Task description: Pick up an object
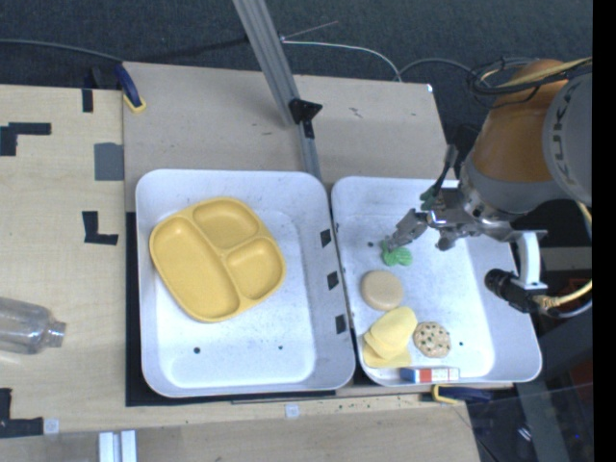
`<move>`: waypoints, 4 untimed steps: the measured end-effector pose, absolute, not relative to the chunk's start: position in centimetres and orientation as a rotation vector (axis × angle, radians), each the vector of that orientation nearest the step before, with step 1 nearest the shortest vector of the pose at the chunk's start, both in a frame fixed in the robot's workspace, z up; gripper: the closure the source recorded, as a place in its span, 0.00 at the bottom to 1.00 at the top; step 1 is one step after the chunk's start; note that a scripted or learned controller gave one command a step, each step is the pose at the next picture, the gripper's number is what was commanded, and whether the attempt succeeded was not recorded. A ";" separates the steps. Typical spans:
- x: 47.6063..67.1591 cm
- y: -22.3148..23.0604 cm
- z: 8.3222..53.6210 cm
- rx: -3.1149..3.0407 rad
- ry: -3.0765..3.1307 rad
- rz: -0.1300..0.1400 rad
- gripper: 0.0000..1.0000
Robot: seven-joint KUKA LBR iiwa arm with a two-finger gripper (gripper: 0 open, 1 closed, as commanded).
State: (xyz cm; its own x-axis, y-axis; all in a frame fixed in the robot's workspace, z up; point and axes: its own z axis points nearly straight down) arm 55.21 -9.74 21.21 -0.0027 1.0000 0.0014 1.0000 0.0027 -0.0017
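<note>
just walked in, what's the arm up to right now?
The KUKA arm is reaching from the right into the right bin, with its pincer low over a small green item near the bin's upper left. Nothing is visibly held. Further down the same bin lie a round beige piece, a yellow piece and a cookie. The left bin holds a yellow divided plate, untouched.

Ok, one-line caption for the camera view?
Gripper poised over green item in right bin; yellow tray in left bin.
</note>
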 end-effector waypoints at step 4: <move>56.8 1.1 19.3 -2.216 -2.230 -0.006 0.00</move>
